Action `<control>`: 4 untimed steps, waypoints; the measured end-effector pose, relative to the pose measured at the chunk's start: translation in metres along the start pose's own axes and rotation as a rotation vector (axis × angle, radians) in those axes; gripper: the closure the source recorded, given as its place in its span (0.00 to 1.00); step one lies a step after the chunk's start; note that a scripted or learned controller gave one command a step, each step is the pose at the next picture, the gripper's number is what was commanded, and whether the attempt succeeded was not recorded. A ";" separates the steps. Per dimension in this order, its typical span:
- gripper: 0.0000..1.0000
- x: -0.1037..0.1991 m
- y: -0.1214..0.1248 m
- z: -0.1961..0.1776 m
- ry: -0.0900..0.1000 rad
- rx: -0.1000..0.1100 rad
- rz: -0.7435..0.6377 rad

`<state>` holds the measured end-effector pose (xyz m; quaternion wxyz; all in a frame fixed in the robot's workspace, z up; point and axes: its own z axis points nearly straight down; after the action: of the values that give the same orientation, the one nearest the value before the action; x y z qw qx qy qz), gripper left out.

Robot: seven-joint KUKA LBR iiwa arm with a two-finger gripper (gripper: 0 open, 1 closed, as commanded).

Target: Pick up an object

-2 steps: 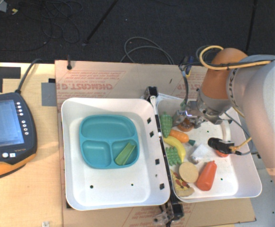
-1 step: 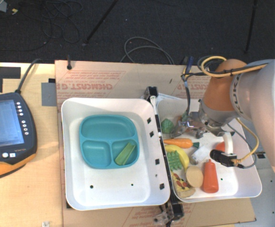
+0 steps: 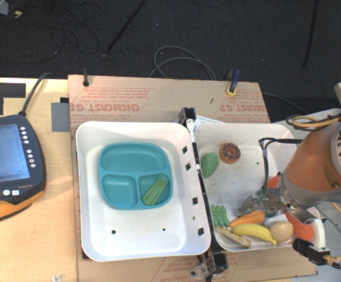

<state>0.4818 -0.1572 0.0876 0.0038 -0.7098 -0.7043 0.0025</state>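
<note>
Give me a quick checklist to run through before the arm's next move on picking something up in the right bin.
1. Pincer over the right bin: ok, low among the toys.
2. Object seen between its fingers: cannot tell, the tips blur into clutter.
3. Nearest targets, carrot and banana, crowded together: not ok for a clean grab.
4. Isolated options: ok, donut and green leaf lie apart.
5. Left bin's teal tray away from the arm: ok.

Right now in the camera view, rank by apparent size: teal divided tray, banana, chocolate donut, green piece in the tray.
1. teal divided tray, clearly largest.
2. banana.
3. green piece in the tray, about banana-length, so that order is unsure.
4. chocolate donut, smallest.
</note>
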 end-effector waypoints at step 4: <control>0.00 0.049 0.058 0.000 0.000 -0.003 -0.007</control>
<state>0.5399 -0.1086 0.0871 0.0030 -0.7075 -0.7067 0.0015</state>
